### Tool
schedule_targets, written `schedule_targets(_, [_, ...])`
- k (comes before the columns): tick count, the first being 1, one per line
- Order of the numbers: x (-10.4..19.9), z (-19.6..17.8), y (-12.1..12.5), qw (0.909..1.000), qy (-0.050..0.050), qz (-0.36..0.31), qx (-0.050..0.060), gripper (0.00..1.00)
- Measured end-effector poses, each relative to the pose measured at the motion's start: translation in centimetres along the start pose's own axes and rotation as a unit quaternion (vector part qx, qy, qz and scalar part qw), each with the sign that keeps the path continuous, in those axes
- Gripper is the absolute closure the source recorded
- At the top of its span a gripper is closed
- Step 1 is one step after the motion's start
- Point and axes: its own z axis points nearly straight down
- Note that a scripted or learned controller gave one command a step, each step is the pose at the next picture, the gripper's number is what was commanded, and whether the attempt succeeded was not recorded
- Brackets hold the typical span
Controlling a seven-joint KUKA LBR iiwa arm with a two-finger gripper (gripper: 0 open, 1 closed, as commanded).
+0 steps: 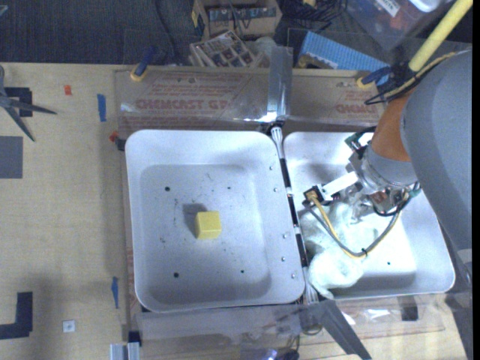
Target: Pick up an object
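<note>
A small yellow block (208, 225) lies alone on the floor of the left bin (150, 156), a little toward seven o'clock from the bin's centre and well clear of every wall. Nothing touches it. In the right bin (420, 268) pale, crumpled white items (334, 270) sit near the six o'clock edge, close to the divider between the bins. The gripper (346, 201) hangs over that right bin, at about three o'clock from the block and well apart from it, wiring looped beneath the wrist. Whether it is spread or closed cannot be told from this angle. Nothing visibly sits in its grasp, so the pick looks not yet made: approach, closing and lift all seem left.
</note>
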Motion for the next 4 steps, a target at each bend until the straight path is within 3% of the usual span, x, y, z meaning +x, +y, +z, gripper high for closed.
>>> schedule_targets(1, [-0.7, -9.5, -4.6, 0.992, -0.004, 0.126, 0.002, 1.0])
schedule_targets(2, [-1.5, -12.4, -10.0, 0.992, -0.005, 0.126, 0.003, 1.0])
schedule_targets(4, [-1.4, -14.4, -9.8, 0.9921, -0.005, 0.125, 0.003, 1.0])
